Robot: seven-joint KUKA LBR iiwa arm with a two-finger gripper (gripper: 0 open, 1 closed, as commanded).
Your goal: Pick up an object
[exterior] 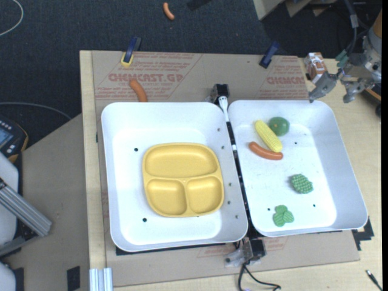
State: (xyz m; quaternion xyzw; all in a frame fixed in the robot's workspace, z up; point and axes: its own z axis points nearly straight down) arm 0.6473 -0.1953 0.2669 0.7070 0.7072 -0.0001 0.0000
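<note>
The right bin (pixel 339 162) holds a yellow corn cob (pixel 268 136) lying against a green ball (pixel 279 125), with an orange sausage (pixel 265 151) just in front of them. Further forward lie a green broccoli piece (pixel 301 183) and a green leafy piece (pixel 282 216). My gripper (pixel 335 91) hangs above the far right corner of that bin, up and to the right of the corn. Its two fingers are spread open with nothing between them.
The left bin (pixel 118 162) holds a yellow divided plate (pixel 182 179). Another orange sausage (pixel 139 90) lies on the bench board behind the left bin, and a third (pixel 168 11) on the dark floor beyond. Clamps (pixel 129 52) sit at the board's far edge.
</note>
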